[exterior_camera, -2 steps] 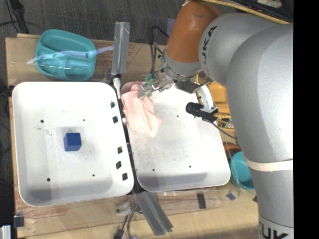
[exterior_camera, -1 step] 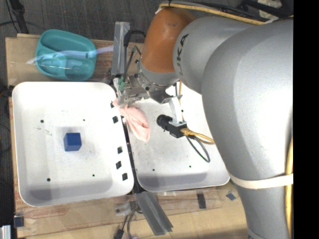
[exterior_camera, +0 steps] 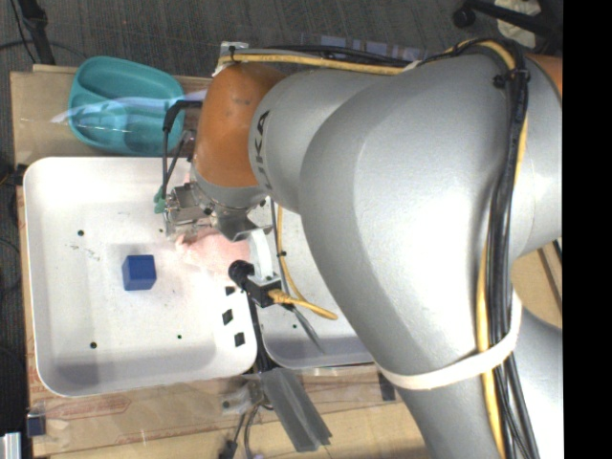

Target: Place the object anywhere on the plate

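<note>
Grey and bulky, the arm (exterior_camera: pixel 402 189) reaches in from the right and covers most of the right bin (exterior_camera: pixel 316 352), its orange band (exterior_camera: pixel 229 127) sitting over the upper right corner of the left bin (exterior_camera: pixel 57 256). Below the band the claw (exterior_camera: pixel 191 213) hangs low over that bin's upper right part, above a faint pink patch (exterior_camera: pixel 215 247) that may be the plate, though it is too hidden to be sure. How far the claw is spread cannot be told, and nothing can be seen held in it. A small blue cube (exterior_camera: pixel 140 272) lies on the left bin's floor, left of the claw and apart from it. A teal scoop-shaped container (exterior_camera: pixel 120 103) rests on the wooden surface (exterior_camera: pixel 29 94) beyond the bin's far edge.
</note>
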`<state>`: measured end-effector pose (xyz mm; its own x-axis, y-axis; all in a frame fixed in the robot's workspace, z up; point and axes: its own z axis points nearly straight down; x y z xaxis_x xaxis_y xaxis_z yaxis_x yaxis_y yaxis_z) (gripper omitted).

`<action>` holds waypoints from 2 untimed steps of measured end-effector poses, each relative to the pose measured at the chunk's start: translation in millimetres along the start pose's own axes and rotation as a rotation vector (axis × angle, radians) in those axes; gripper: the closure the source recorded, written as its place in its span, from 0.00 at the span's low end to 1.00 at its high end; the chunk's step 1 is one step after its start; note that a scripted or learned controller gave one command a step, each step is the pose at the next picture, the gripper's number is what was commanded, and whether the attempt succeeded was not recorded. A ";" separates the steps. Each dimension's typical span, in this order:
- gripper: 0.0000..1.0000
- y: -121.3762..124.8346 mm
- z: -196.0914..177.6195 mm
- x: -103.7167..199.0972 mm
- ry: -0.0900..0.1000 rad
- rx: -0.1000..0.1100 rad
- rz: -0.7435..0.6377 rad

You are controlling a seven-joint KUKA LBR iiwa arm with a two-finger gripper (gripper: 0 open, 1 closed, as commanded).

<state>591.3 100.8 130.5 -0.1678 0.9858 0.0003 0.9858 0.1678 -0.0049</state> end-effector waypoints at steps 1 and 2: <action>1.00 54.2 -62.3 -69.5 -0.001 -0.006 -0.249; 1.00 52.0 -80.3 -31.5 -0.001 -0.005 -0.285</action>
<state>648.3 78.6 210.5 -0.4380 0.8990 -0.0001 0.8990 0.4380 0.0004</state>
